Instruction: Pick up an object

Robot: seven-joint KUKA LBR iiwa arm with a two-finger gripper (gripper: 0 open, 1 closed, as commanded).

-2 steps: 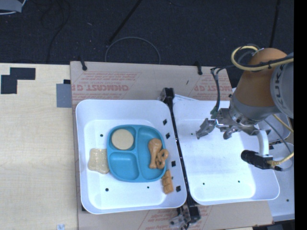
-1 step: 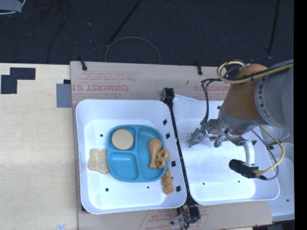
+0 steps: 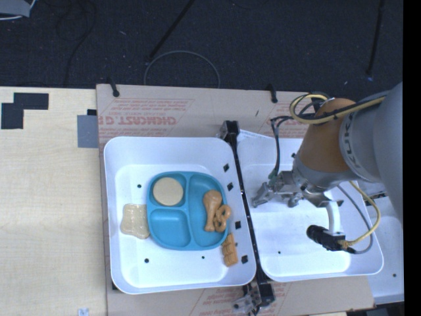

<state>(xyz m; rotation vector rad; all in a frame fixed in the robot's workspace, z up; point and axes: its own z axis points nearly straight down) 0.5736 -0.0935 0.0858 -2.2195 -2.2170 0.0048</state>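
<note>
A blue divided plate point(image 3: 176, 232) lies in the left bin point(image 3: 125, 157). A round tan disc point(image 3: 167, 191) rests in its upper left compartment, and a twisted tan pretzel-like piece point(image 3: 216, 211) in its right one. A pale bread-like piece point(image 3: 135, 220) lies on the bin floor just left of the plate. A small brown chunk point(image 3: 229, 249) sits by the plate's lower right corner, close to the bin wall. My gripper point(image 3: 271, 195) hangs over the left part of the right bin point(image 3: 289, 262), pointing toward the divider, with nothing visibly held.
The raised black divider point(image 3: 240, 203) between the bins runs just left of the gripper. The arm's orange band point(image 3: 322, 143) and looping cables point(image 3: 358, 232) cover the right bin's right half. Cardboard point(image 3: 164, 110) lies under both bins, on a wooden bench point(image 3: 46, 209).
</note>
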